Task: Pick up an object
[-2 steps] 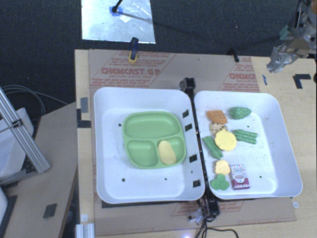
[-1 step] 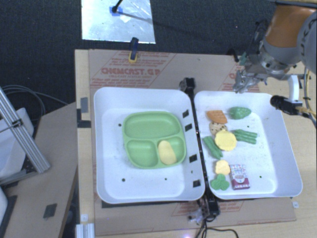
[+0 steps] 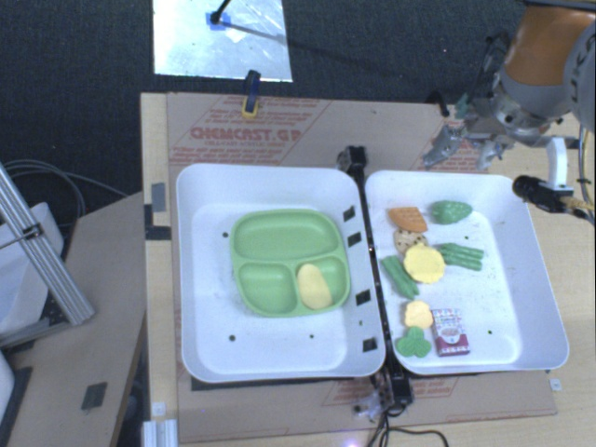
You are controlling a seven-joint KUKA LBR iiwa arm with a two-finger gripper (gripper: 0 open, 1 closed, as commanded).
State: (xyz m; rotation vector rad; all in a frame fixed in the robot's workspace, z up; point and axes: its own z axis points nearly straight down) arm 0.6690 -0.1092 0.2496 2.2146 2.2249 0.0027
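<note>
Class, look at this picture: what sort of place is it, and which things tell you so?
Probably a robot test lab. A robot arm reaches over two white bins, and toy food lies in the right bin for picking practice.

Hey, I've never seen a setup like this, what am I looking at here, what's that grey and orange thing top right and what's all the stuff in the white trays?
This is one picture from a camera fixed above a workbench, looking down at a slant. The grey and orange thing is a robot arm reaching in from the right. Its grasping end, the claw, hangs above the back edge of the right bin with nothing between its fingers.

Two shallow white bins sit side by side. The left bin holds a green divided plate with a yellow piece in one compartment. The right bin holds small toy foods: an orange cracker, green leafy pieces, a yellow round piece, green beans and a small red packet. The robot's job is to pick up one object.
</note>
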